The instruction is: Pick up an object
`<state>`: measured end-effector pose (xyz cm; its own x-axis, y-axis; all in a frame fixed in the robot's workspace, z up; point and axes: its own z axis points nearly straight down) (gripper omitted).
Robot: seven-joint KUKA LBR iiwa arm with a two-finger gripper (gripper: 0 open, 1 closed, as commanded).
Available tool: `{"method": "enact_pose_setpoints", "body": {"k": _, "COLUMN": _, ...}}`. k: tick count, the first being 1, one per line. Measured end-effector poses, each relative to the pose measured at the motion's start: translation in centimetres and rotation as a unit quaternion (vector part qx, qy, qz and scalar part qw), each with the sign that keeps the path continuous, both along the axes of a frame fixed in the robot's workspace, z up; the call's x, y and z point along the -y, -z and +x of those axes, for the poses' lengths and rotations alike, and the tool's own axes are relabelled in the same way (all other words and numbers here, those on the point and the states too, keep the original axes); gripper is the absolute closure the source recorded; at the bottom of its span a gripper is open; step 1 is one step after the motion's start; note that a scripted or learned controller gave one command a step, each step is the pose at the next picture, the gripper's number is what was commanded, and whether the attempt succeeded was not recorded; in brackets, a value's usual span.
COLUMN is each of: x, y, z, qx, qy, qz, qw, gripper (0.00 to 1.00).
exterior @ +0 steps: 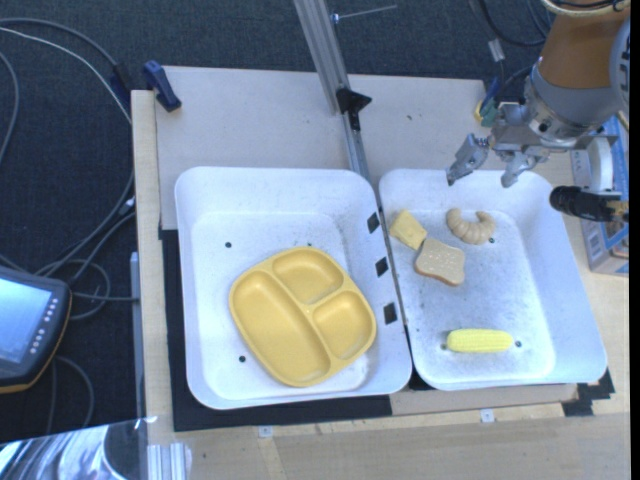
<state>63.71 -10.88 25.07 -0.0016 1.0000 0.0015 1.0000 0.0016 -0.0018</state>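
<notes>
Four food items are sitting in right bin (560, 268); gripper (487, 171) is hovering above its far edge, fingers spread, grasping nothing.

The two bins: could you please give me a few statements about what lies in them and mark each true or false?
1. The yellow tray lies in the left bin. True.
2. The corn cob lies in the left bin. False: it lies in the right bin, near its front edge.
3. The gripper holds the croissant. False: its open fingers hang above the right bin's far edge with nothing between them.
4. The bread slice lies between the cheese wedge and the corn cob. True.
5. The tray holds a food item. False: its compartments show nothing in them.
</notes>
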Motion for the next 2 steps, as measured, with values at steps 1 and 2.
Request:
{"method": "enact_pose_setpoints", "body": {"k": 1, "x": 0.0, "y": 0.0, "z": 0.0, "qx": 0.0, "qy": 0.0, "qz": 0.0, "qw": 1.0, "gripper": 0.0}}
{"method": "enact_pose_setpoints", "body": {"k": 2, "x": 0.3, "y": 4.3, "z": -0.1, "qx": -0.002, "qy": 0.001, "qz": -0.0002, "qw": 1.0, "gripper": 0.0}}
